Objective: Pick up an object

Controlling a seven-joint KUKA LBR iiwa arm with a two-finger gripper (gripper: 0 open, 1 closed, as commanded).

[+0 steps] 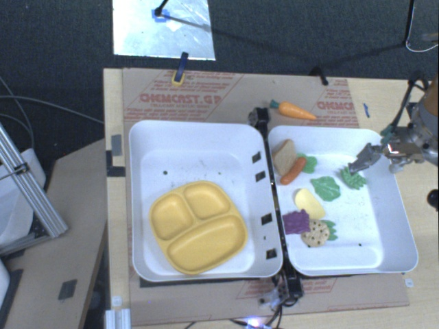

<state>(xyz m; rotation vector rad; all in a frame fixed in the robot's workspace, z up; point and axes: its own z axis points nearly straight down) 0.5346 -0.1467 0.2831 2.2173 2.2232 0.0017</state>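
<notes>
Hovering gripper point(359, 163) over green leaf point(352, 179), finger state unclear; centre on leaf and descend straight before closing

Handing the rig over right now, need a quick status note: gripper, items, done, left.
Gripper: low in the right bin, at the small green leafy piece; grasp not confirmed.
Right bin also holds: bread slice, small carrot, green leaf, yellow piece, purple grapes, cookie.
Left bin: yellow divided tray.
Another carrot lies outside, behind the bins.
Done: nothing lifted.
Left: secure a grasp and lift.
</notes>
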